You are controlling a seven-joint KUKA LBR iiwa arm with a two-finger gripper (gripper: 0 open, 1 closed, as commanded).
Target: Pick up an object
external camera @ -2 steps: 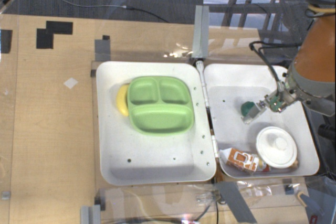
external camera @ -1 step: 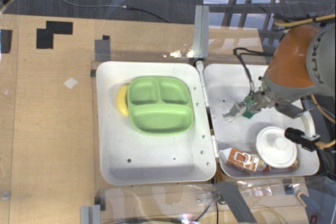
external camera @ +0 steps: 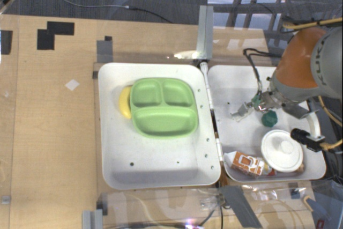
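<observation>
Nearest the lens, a snack packet (external camera: 248,164) and white lidded bowl (external camera: 282,150) lay in the right bin (external camera: 228,95); the gripper (external camera: 244,110) hovered open above its floor, a small green object (external camera: 269,118) just beside, nothing grasped yet. A green tray (external camera: 162,106) sat in the left bin (external camera: 115,158)

Matt green plastic tray (external camera: 162,106), pale wood-look bench (external camera: 48,131).
</observation>
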